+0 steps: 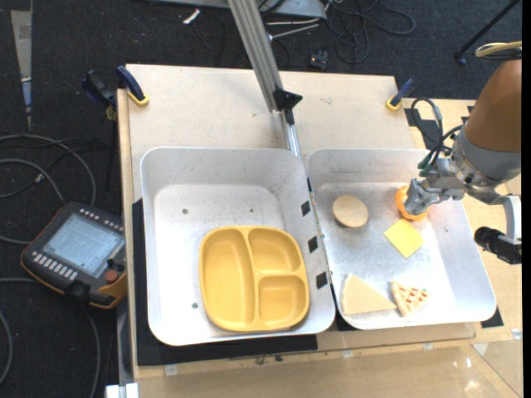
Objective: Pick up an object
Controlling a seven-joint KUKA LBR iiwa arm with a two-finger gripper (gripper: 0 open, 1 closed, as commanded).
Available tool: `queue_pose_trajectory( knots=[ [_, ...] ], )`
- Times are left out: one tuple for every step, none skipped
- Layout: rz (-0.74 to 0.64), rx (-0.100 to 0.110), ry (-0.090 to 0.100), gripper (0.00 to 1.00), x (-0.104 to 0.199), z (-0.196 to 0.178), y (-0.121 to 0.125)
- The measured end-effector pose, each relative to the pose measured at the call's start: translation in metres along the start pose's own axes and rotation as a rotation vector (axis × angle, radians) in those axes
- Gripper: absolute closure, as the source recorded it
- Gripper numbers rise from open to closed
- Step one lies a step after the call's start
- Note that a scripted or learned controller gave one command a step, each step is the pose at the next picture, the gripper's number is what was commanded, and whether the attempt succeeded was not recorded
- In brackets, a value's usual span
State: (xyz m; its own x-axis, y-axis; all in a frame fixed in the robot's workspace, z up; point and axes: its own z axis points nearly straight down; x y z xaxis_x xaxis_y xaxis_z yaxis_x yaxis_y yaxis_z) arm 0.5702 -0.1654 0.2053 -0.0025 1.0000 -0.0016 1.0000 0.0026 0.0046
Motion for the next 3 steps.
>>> queue_pose_trajectory(
  knots=[
    [-0.005, 0.005, 0.003, 1.0, 0.05, 0.004, 0.008],
    [-0.006, 0.006, 0.004, 1.0, 0.104, 0.007, 0.011],
    [-0.005, 0.004, 0.004, 1.0, 0.15, -0.005, 0.009]
  ],
)
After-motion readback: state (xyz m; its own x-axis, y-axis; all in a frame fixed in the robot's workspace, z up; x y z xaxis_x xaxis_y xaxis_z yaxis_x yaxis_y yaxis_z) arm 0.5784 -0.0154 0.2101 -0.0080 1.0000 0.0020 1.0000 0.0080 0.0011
